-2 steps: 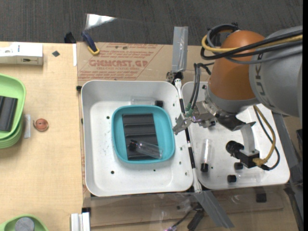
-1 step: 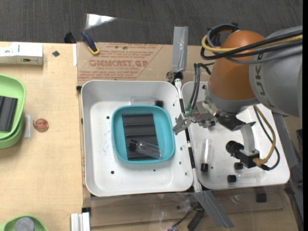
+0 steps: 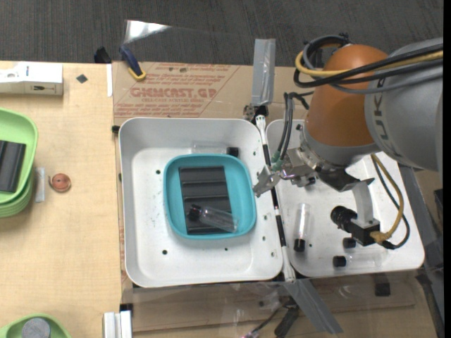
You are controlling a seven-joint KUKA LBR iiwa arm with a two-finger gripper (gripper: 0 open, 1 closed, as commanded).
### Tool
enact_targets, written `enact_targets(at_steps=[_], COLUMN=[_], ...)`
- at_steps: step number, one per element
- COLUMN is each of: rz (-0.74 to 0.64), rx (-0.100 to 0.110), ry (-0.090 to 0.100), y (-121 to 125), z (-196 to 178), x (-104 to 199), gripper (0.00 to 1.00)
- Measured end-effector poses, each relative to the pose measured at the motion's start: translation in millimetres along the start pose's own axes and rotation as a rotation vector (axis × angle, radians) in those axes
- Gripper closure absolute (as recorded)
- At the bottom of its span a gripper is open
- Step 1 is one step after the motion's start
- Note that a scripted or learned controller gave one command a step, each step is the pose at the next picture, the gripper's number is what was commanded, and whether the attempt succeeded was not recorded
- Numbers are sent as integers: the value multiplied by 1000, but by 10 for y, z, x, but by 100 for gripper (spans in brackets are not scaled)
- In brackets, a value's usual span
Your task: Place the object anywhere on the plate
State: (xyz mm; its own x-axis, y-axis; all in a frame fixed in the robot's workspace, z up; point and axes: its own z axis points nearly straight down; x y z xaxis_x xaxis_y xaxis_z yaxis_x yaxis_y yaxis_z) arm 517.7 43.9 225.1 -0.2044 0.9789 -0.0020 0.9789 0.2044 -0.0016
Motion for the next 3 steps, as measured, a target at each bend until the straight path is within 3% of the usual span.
enact_targets(at_steps=[2, 3], rz=[0, 26], rx=[0, 4], ry=[0, 2], y=[0, -384], z=[0, 353], x=[0, -503], gripper=[0, 0])
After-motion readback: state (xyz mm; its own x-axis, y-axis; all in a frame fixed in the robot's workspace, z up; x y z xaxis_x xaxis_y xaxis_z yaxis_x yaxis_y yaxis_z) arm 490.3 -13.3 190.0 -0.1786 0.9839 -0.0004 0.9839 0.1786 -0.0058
